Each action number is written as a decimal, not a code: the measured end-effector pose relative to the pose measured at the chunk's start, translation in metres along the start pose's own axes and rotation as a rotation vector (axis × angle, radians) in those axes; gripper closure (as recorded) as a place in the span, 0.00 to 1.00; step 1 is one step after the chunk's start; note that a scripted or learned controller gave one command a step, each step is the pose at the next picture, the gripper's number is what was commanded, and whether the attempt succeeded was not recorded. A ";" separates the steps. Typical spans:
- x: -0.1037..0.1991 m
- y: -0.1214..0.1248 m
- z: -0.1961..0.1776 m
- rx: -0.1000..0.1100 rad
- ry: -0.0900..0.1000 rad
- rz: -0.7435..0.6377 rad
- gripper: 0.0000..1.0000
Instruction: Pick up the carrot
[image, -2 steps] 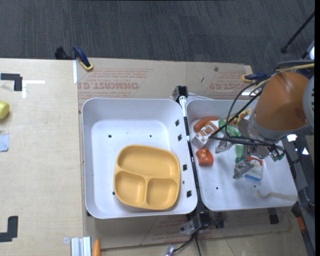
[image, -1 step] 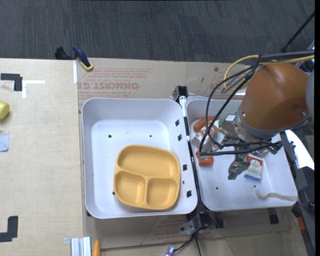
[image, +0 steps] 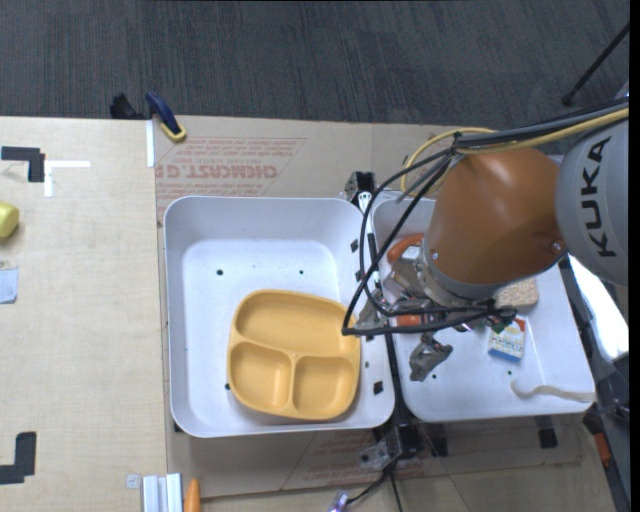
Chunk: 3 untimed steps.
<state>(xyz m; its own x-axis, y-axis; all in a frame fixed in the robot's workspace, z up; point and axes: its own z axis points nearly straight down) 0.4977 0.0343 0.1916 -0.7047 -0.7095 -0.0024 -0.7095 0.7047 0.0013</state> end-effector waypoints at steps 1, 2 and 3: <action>0.028 -0.012 0.000 0.000 0.001 -0.046 0.00; -0.028 0.036 0.000 0.001 -0.002 -0.117 0.00; 0.012 -0.008 0.000 0.001 0.000 -0.061 0.00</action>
<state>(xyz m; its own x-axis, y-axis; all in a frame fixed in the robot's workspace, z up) 0.4948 0.0197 0.1913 -0.6603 -0.7510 -0.0025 -0.7510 0.6603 0.0005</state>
